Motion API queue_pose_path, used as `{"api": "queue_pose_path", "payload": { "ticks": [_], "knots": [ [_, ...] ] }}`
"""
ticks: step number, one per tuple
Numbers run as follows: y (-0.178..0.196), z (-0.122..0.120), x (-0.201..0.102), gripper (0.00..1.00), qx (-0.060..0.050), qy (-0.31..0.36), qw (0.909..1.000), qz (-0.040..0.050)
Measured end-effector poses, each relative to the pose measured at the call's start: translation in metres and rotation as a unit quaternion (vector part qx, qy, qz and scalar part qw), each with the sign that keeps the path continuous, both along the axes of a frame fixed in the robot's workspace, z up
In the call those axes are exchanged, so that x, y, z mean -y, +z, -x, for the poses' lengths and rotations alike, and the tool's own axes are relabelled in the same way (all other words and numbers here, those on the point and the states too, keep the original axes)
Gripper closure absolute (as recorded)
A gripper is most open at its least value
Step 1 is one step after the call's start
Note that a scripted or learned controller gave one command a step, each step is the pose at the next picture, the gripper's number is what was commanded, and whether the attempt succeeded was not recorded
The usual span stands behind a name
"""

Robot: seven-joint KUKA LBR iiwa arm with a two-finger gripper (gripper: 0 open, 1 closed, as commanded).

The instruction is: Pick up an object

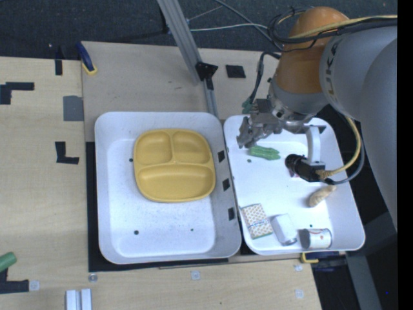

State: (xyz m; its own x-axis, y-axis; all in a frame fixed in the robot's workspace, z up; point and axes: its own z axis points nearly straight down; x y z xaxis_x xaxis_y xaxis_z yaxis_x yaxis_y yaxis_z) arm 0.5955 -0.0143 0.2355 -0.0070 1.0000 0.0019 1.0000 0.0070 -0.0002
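My gripper hangs over the far left part of the right bin, its fingers pointing down just left of a small green object lying on the bin floor. A tan, peanut-like piece lies at the right side. Near the front of that bin sit a patterned square packet, a grey block and a white cylinder with a dark red end. I see nothing between the fingers.
The left bin holds a yellow divided plate. A slanted metal pole rises behind the bins. The grey arm with its orange band covers the far right corner. A black cable end dangles over the right bin.
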Motion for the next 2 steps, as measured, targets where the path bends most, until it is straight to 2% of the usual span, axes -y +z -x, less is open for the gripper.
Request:
{"api": "queue_pose_path", "payload": {
  "ticks": [2],
  "knots": [
    [-0.025,-0.019,-0.103,1.0,-0.001,0.0,1.0,0.0007]
  ]
}}
